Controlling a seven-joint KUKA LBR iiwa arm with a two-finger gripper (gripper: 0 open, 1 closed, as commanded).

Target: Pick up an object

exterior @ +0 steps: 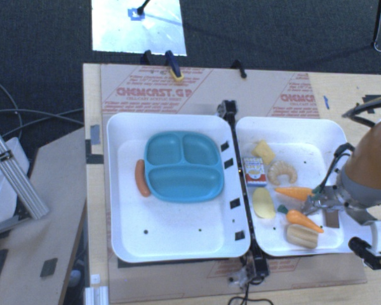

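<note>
Orange carrot [303,220] beside jaws [315,203] near right bin's [305,127] rim, spread indiscernible.

A: Any writing you can read?
B: "CHEMCAST GP" in red on the board [153,92] under the bins, at its left, and the same print again at its right, partly cut off.
A: And the small carton [254,171]?
B: It's printed, but too small to read.

The arm [371,170] runs off the frame's right edge — its wrist covers the right bin's [292,127] right wall; the gripper's [317,202] fingers are too small to read.
</note>
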